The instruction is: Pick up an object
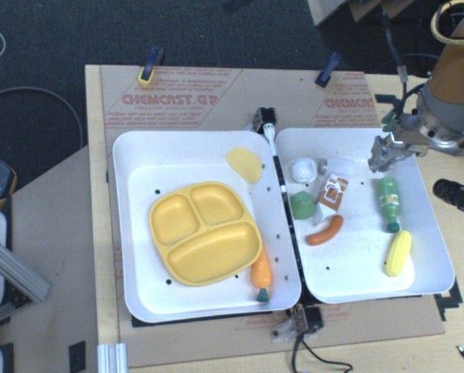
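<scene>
Reaching in from the right, the gripper (381,155) hangs over the far right part of the right bin (441,263), just beyond the cap end of a green bottle (387,202); whether it is wide or narrow I cannot tell, and nothing shows in its grasp. That bottle lies lengthwise along the bin's right side, and near of it a yellow corn cob (399,253) rests tilted. Toward the bin's left side lie a white round piece (302,170), a green cup-like piece (302,204), a small clear packet with an orange label (333,192) and an orange-red sausage (324,230). In the left bin (130,208) sits a yellow divided tray (206,231), with a pale yellow chip-shaped piece (245,164) beyond it and an orange carrot (261,273) at its near right corner.
</scene>
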Available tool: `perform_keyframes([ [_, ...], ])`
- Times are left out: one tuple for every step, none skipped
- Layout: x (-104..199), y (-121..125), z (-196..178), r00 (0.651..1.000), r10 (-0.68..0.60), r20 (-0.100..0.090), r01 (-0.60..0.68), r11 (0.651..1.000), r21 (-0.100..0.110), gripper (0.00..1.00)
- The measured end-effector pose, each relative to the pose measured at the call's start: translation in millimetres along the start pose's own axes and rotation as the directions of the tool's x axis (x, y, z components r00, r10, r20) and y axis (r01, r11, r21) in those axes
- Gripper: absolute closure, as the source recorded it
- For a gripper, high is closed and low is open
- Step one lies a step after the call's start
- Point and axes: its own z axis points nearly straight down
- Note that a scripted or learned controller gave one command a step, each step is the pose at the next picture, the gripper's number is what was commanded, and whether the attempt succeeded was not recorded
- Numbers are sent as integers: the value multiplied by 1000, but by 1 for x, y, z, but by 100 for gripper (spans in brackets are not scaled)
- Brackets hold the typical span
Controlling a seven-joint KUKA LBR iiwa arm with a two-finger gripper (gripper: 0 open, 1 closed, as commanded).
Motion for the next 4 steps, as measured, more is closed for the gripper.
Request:
perform_keyframes([
  [88,-16,27,1000,-14,-5,14,1000,-3,100],
  [40,-38,111,1000,-1,0,1,1000,-1,100],
  [86,-112,46,1000,-8,-3,8,1000,-5,100],
  [84,-108,38,1000,-6,0,6,1000,-10,100],
])
